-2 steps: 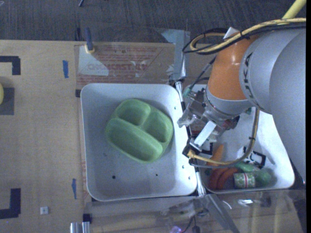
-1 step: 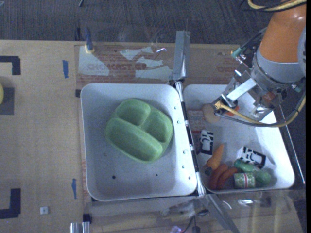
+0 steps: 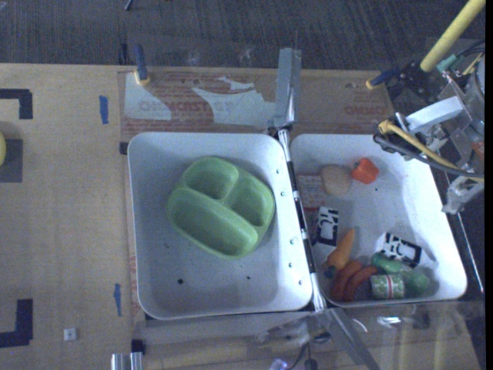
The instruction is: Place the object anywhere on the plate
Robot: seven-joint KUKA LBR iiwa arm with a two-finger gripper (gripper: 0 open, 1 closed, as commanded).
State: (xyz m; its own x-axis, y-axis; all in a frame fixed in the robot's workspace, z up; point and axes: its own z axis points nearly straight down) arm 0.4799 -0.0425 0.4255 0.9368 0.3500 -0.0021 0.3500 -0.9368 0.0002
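Observation:
A green divided plate [image 3: 221,205] lies tilted in the middle of the left bin [image 3: 154,284], with nothing on it. The right bin [image 3: 431,206] holds the loose objects. A beige rounded piece [image 3: 336,179] and an orange-red piece [image 3: 364,170] sit near the bin's back. Toward the front lie an orange carrot [image 3: 343,247], red sausage-like pieces [image 3: 350,279] and a green can [image 3: 387,286]. My gripper [image 3: 456,195] hangs over the right bin's right edge, under the wrist with its cables, apart from all the objects.
Two black-and-white patterned boxes [image 3: 328,226] [image 3: 400,248] lie in the right bin. A metal divider [image 3: 296,206] separates the bins. A yellow-handled tool [image 3: 454,25] and cables crowd the back right. Blue tape marks dot the wooden bench [image 3: 62,206].

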